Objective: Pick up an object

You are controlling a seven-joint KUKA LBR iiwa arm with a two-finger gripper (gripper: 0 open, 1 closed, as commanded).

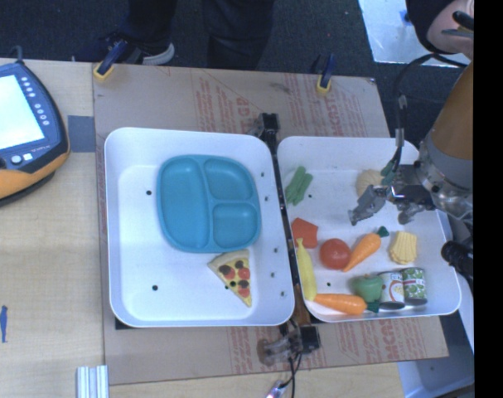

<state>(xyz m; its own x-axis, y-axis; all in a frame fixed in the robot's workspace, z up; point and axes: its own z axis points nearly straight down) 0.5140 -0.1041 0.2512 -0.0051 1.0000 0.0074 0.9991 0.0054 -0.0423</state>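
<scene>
we see the gripper [389, 208] hanging with its fingers spread wide and nothing between them over the right bin [334, 152], just above the carrot [364, 250] that lies beside the tomato [335, 253] and corn [403, 246].

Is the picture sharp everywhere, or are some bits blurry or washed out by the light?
In the camera view, light is even and shadows are soft; the white bins look bright, nearly washed out. The blue plate and pizza slice are fairly crisp, while the hand and the small tin look soft, with the tin's label unreadable.
</scene>
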